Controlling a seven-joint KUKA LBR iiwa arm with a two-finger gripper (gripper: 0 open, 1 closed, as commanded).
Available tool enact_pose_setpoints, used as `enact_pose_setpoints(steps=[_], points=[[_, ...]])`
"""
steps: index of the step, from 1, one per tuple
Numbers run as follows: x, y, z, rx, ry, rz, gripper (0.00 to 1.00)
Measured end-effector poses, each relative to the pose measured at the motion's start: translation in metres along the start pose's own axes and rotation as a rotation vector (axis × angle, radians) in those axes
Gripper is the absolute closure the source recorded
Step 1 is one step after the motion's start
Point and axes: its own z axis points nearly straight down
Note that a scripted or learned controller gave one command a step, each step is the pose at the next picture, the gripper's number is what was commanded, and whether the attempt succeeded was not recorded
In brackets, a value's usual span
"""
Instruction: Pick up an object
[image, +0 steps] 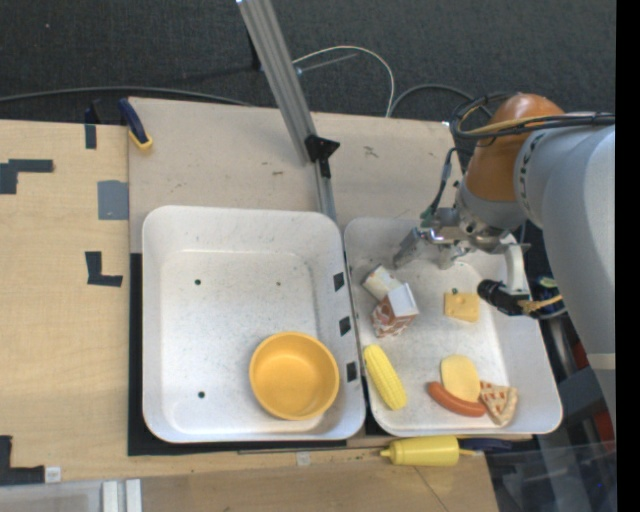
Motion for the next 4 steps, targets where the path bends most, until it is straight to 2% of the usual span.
enact_pose_setpoints(steps=[1, 4], points=[[0.001, 0.0, -0.012, 0.001, 0.001, -0.001, 1.0], [0.016, 0.01, -0.157, -0.006, 0.001, 0.0, 1.0]])
